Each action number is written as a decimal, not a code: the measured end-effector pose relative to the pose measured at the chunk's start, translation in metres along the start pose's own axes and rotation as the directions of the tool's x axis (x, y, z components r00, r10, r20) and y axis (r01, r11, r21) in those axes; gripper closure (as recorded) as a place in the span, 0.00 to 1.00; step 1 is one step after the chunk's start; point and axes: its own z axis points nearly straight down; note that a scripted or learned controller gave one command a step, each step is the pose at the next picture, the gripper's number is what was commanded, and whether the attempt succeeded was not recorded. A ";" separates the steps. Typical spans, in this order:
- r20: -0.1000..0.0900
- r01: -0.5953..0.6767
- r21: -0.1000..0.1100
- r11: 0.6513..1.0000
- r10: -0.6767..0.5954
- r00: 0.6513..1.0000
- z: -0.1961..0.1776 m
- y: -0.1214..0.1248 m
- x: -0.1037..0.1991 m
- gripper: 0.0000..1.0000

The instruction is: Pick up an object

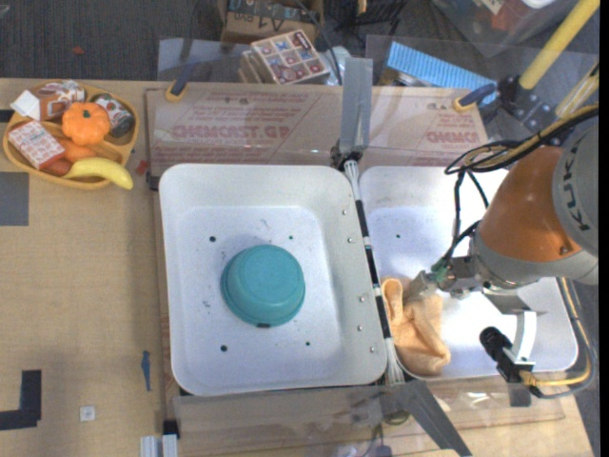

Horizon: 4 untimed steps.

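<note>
1. Looking down on the table (76,284), we see two white bins side by side: the left bin (190,198) holds a teal bowl (264,285) turned upside down near its middle, and the right bin (400,212) holds a crumpled orange cloth (422,329) at its 8 o'clock corner, touching the wall shared with the left bin.
2. We see the arm (533,217) reaching in from 3 o'clock, its orange band over the right bin, and the tool (445,276) sits at the cloth's 1 o'clock edge, touching it or just above it.
3. We cannot tell whether the tool is apart or together; the wrist hides its tip.
4. We judge the cloth to be the likely target, since the tool is down beside it, while the bowl lies well apart at 9 o'clock.
5. We judge the task not yet done: the cloth lies on the bin floor, with nothing lifted. What is left is a sure grasp and a lift clear of the bin.
6. We note a fruit-filled yellow dish (19,150) at the table's 10 o'clock corner, well away.
</note>
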 end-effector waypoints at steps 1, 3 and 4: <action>0.002 0.056 0.003 0.998 -0.057 0.998 0.001 0.006 0.001 0.00; -0.007 0.293 0.020 0.956 -0.293 0.956 -0.124 0.067 0.012 1.00; -0.006 0.289 0.020 0.957 -0.289 0.957 -0.134 0.112 0.034 1.00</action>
